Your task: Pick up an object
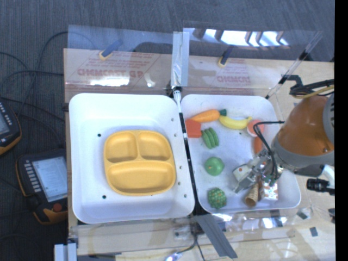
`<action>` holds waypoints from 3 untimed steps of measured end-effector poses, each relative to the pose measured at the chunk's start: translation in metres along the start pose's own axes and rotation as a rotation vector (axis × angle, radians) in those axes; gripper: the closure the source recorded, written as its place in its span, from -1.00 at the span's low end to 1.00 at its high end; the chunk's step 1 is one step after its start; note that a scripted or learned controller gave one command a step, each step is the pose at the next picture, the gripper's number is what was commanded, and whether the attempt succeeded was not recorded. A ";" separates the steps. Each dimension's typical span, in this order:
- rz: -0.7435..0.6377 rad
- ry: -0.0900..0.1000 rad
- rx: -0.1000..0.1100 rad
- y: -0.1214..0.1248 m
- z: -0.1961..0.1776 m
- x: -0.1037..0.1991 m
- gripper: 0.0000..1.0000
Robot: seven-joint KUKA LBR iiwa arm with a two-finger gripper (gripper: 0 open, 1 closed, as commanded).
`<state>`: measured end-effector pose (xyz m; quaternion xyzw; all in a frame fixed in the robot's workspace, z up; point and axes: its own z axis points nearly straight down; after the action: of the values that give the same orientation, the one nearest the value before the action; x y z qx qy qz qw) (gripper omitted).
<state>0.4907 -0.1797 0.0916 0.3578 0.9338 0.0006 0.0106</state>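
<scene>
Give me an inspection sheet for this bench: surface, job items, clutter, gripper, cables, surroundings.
Surface: two shallow white bins side by side, left bin and right bin, on a bench.
Job's things: in the right bin, a carrot, banana, red block, ridged green vegetable, round green fruit, bumpy green fruit and ice cream cone.
Clutter: a yellow divided tray in the left bin.
Gripper: the gripper is low in the right bin's near right corner, beside the cone; grasp unclear.
Cables: black cables on the floor left of the bench.
Surroundings: grey carpet; two handheld devices at left.
</scene>
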 end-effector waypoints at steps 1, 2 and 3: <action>-0.005 0.002 0.000 -0.001 0.000 -0.001 -1.00; 0.298 0.007 0.007 0.055 0.003 -0.056 -1.00; 0.189 0.007 -0.003 -0.008 -0.001 -0.027 -1.00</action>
<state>0.5052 -0.2034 0.0929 0.4444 0.8958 0.0042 0.0078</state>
